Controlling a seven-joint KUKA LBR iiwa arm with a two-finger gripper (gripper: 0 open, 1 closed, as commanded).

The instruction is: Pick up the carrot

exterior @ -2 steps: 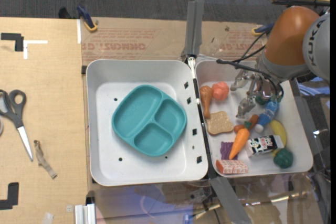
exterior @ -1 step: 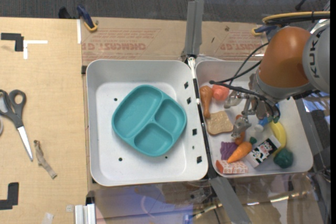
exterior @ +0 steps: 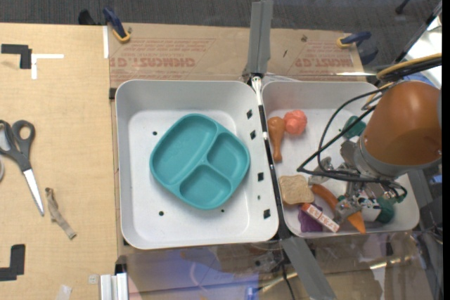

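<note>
1. Jaws [exterior: 355, 199] low in right bin [exterior: 330, 98], under orange wrist band; apart or together, cannot tell amid cables.
2. Carrot [exterior: 355, 221]: small, orange, tapered, apparently just below jaws near bin's front edge.
3. Bread slice [exterior: 295, 189] to its left; teal plate [exterior: 201, 161] in left bin [exterior: 133, 151].

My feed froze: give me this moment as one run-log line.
stage: reaching | pincer: low in right bin, over carrot | grasp: unconfirmed | plate: left bin
</note>
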